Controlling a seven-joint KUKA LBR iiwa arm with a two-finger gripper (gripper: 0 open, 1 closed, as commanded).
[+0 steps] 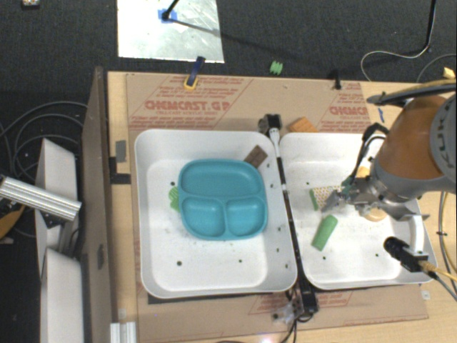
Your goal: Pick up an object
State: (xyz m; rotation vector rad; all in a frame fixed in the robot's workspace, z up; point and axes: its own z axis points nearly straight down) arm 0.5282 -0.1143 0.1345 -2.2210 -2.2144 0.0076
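**Green cylinder lies below and left of the fingers, in the right bin**

The green cylinder (324, 232) rests on the floor of the right bin (357, 274), its long axis tilted from lower left to upper right. You find the gripper (341, 197) just above and to the right of its upper end, apart from it. The fingers appear as a narrow dark tip with nothing visible between them; you cannot tell how far they are parted. A smaller green piece (313, 198) lies just left of that tip. The left bin (153, 191) holds a blue divided tray (221, 199). You would judge that a grasp calls for closing across the cylinder's short axis.
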